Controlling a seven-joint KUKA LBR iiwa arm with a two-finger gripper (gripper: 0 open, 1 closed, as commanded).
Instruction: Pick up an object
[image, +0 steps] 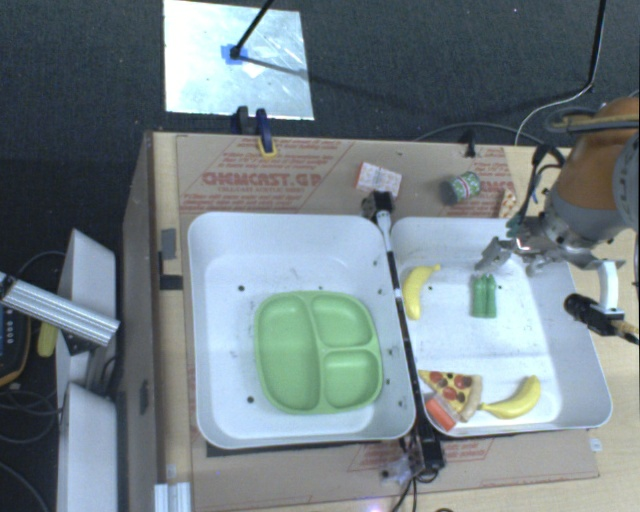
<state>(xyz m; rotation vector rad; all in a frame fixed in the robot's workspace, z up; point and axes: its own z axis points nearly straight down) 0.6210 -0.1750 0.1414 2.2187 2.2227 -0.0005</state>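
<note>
Pincer (512, 252) poised at the upper edge of the right bin (575, 400), fingers apparently spread, nothing between them. Green block (484, 296), the likeliest target, just below and slightly left of the pincer, lying lengthwise. Small banana (416, 288) left of the block, near the divider; pizza slice (453, 392) and larger banana (516, 398) well below it, along the near wall. Green divided plate (318, 352) far left of the block, in the left bin (215, 300). Best executed by centring over the block, fingers across its narrow width, descending fully before closing.
</note>
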